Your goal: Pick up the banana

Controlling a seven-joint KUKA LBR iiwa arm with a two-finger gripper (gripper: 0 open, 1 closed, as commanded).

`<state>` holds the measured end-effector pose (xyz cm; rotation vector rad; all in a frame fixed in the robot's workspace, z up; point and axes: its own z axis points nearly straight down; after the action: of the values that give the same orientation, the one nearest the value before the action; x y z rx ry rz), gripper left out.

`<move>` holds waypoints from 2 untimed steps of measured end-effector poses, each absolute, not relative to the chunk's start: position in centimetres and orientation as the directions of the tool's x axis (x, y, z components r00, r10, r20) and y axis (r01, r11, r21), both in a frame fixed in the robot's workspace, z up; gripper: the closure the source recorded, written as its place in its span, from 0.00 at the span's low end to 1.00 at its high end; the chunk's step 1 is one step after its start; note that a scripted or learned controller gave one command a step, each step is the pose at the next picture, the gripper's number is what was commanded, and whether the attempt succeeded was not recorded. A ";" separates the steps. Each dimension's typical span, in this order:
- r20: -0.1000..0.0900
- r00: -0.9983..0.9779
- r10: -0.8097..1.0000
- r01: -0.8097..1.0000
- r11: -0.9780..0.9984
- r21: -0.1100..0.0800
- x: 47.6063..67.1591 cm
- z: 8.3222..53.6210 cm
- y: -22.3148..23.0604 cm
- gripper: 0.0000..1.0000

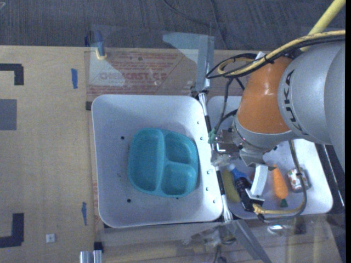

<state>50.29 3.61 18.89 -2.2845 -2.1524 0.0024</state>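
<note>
Behind left bin [109, 196], clear panel [148, 64] with faded red print, too blurred to read. In left bin, teal divided plate [163, 162]. Over left part of right bin [324, 199], gripper [222, 156], masked by wrist; spread or pressed together: cannot tell. Banana position and long axis: cannot tell, much of right bin covered. Beside wrist, orange carrot [280, 185], green tip toward near rim. On arm [312, 86], black lettering "KUKA", partly cut off.

Left bin [109, 201]: teal divided plate [163, 162], centred | right bin [324, 197]: gripper [226, 159] by dividing wall, carrot [280, 184] (green tip down-frame) beside silvery item [297, 178]
</note>
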 end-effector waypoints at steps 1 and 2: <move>-0.001 0.290 0.957 0.957 -0.290 -0.001 57.0 18.8 4.7 1.00; -0.001 0.302 0.953 0.953 -0.302 -0.001 59.0 29.8 8.4 1.00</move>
<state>59.04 8.41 29.83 -2.5341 -1.8558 0.0021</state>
